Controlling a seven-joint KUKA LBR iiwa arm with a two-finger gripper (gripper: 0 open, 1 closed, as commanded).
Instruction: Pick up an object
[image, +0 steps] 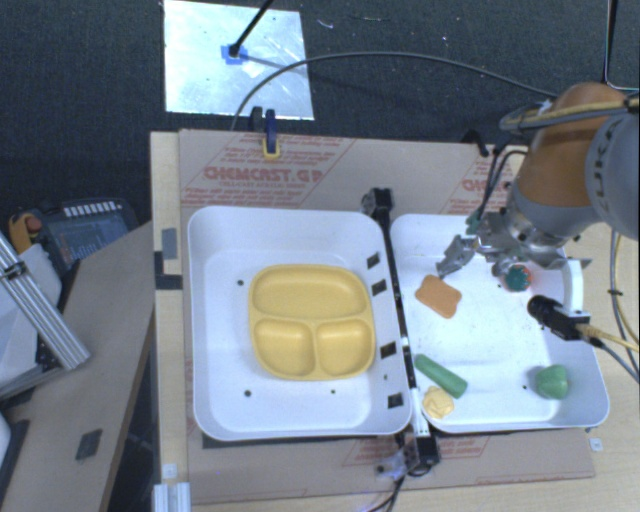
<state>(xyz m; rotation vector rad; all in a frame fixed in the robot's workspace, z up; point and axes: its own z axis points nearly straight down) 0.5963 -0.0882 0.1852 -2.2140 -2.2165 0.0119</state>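
You have nothing lifted yet: the jaws (462, 253) hang over the right bin (580, 405), and you cannot tell how wide they stand or whether they hold anything. The orange piece (438, 296) lies just below them on the bin floor, so the whole pick remains.

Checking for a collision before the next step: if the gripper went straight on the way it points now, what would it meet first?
Probably the orange block, lying just below-left of the gripper in the right bin; depth from this single slanted view is uncertain.
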